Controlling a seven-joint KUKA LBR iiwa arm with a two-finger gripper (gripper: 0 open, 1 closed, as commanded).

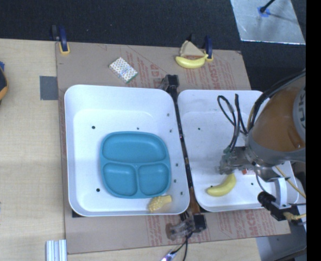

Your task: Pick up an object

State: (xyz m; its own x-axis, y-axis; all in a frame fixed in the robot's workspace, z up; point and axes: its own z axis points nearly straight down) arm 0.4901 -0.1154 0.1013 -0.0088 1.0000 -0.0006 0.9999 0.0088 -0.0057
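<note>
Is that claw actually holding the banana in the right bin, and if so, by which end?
It cannot be told. The claw sits right above the upper end of the banana in the right bin, but the view doesn't settle whether it is gripped.

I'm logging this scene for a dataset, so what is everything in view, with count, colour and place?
shallow white plastic bins: 2, white, side by side on the bench
blue divided plastic plate: 1, blue, in the left bin
small pale yellow corn cob toy: 1, yellow, left bin, near edge
yellow toy banana: 1, yellow, right bin, beside the claw
second yellow toy banana: 1, yellow, on the cardboard beyond the bins
small patterned square packet: 1, white-patterned, cardboard beyond the left bin
grey arm: 1, grey and orange, over the right bin
claw: 1, dark metal, just above the first banana
</note>
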